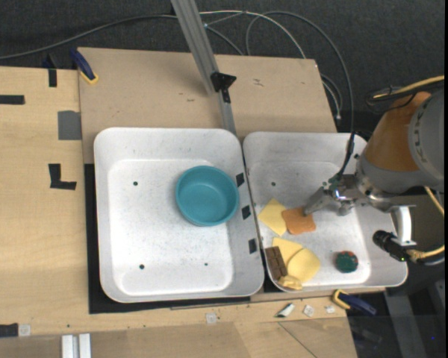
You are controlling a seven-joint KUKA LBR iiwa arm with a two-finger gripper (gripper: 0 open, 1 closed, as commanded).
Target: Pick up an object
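Starting at the left, the bench (30,200) is bare plywood with a few black tape marks, so nothing there offers itself for a pick. Next comes the left bin (127,267), which holds one thing, a teal bowl (206,195) sitting upright toward its right side, well apart from the arm. A grey pole (198,43) slants down from the top edge and ends near the gap between the bins.

The right bin (284,155) carries the clutter. Along its near left part lie a pale yellow piece (272,217), an orange block (299,221) touching it, a small brown bar (275,259) and a larger yellow lump (299,263) pressed into the front corner. A small dark green knob (346,261) sits alone further right. These pieces lie close together, which probably makes a clean grasp of any one of them harder.

The gripper (313,203) reaches in from the right, low over the bin floor, with its tip just at the upper right edge of the orange block. That placement suggests the block is the thing aimed at. Whether the jaws are spread or pressed together cannot be told at this angle, and nothing is seen lifted off the floor. The block rests flat in the bin, so the pick looks not yet done. Behind the gripper the arm (403,151) bends back over the bin's right rim.
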